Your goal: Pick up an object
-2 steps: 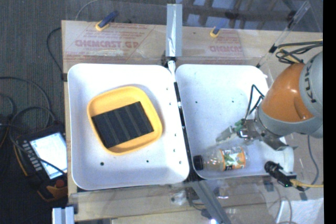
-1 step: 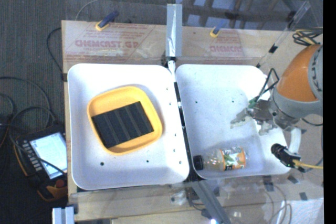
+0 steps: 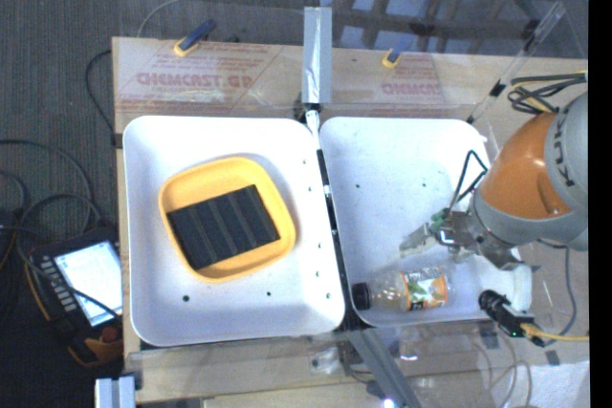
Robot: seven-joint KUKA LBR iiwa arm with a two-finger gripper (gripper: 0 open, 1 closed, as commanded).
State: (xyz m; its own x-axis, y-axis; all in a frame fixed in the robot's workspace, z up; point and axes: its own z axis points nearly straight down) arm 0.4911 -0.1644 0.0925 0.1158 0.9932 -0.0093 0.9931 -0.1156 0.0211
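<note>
The arm (image 3: 535, 182) is reaching in from the right edge, its orange band bulging over the near right part of the right bin (image 3: 382, 158). The gripper (image 3: 435, 234) is sticking out leftward from under the wrist, hanging low over the bin floor; whether it is open or closed cannot be told from this slanted view, and nothing is visibly sitting in it.

A clear plastic bottle (image 3: 406, 289) is lying on its side along the near wall of the right bin, its black cap pointing left toward the bin's near left corner and its orange and green label facing up. The bottle is lying just below the gripper in the picture, close to it but apart, with a strip of white floor showing between them.

In the left bin (image 3: 143, 148), a yellow tray (image 3: 182, 191) with a dark ribbed insert (image 3: 225, 226) is resting tilted near the middle, well apart from the gripper and separated from it by the ridge where the two bins are meeting.
</note>
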